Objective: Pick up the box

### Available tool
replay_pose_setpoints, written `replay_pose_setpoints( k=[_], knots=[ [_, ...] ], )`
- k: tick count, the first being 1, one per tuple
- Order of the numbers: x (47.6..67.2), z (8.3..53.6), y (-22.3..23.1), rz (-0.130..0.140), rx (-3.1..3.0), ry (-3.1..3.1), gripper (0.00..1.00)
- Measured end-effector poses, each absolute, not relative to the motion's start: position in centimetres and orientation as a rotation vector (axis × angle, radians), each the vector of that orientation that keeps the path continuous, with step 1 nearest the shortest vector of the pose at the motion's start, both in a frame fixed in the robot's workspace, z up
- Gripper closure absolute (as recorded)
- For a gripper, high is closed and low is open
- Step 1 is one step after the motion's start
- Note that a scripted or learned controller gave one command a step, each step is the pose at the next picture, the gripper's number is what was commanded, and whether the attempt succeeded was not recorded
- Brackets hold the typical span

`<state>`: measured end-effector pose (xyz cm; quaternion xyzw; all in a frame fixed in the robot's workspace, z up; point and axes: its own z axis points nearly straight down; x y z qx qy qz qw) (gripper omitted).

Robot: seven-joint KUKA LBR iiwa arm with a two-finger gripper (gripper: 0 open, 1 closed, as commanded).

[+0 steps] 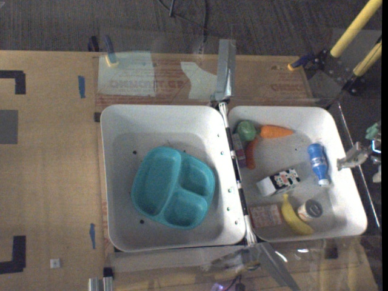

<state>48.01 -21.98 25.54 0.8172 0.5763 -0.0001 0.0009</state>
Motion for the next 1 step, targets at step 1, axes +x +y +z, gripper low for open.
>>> replay_pose_setpoints(
  k=[1],
  knots=[
    [48.09,26.52,-21.97,-0.001,2.563,1.810,1.00]
  ],
)
